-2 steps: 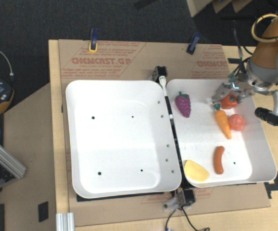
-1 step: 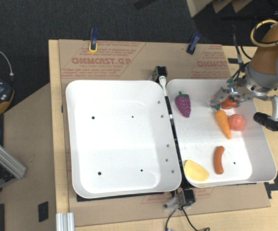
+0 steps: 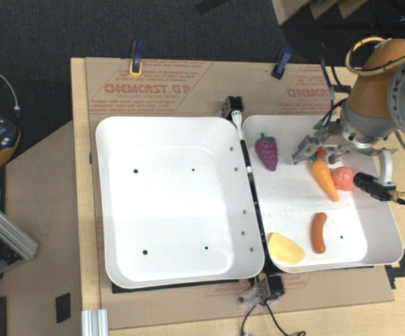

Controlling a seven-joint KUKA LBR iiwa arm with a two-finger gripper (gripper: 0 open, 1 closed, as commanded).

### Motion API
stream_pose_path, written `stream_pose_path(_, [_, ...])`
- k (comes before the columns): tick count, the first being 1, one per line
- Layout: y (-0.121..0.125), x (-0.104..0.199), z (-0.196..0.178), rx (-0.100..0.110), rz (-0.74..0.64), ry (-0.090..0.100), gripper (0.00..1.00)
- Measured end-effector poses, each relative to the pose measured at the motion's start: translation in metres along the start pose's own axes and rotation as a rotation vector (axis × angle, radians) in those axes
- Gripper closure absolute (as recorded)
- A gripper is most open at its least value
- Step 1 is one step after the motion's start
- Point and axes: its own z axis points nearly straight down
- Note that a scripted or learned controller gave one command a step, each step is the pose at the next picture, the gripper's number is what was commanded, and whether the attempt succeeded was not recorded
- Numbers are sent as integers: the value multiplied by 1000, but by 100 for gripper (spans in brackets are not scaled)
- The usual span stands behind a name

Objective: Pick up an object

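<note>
The gripper (image 3: 319,151) hangs over the orange plastic carrot (image 3: 324,179), fingers spread wide and holding nothing. The round pink fruit (image 3: 343,178) touches the carrot, so closing could nudge both aside.

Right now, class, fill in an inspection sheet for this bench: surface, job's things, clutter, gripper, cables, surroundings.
Surface: brown cardboard sheet under two shallow white bins, left bin and right bin.
Job's things: all in the right bin: purple toy grape bunch, orange toy carrot, pink round toy touching the carrot, red-brown toy sausage, yellow wedge-shaped toy.
Clutter: nothing seen.
Gripper: two-finger gripper low over the carrot's top end; hold cannot be judged.
Cables: yellow cable loop on the arm; dark cable at the front edge.
Surroundings: blue clamps on the far edge.
</note>
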Motion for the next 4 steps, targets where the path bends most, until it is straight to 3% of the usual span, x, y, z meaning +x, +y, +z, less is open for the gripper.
stream_pose_path(1, [-8,-4,0,0,4,-2,0])
stream_pose_path(2, [-7,-4,-11,-4,4,-3,100])
stream_pose_path(3, [-2,50,-18,-2,-1,-1,100])
stream_pose_path(4, [-30,115,-105,-10,-3,0,100])
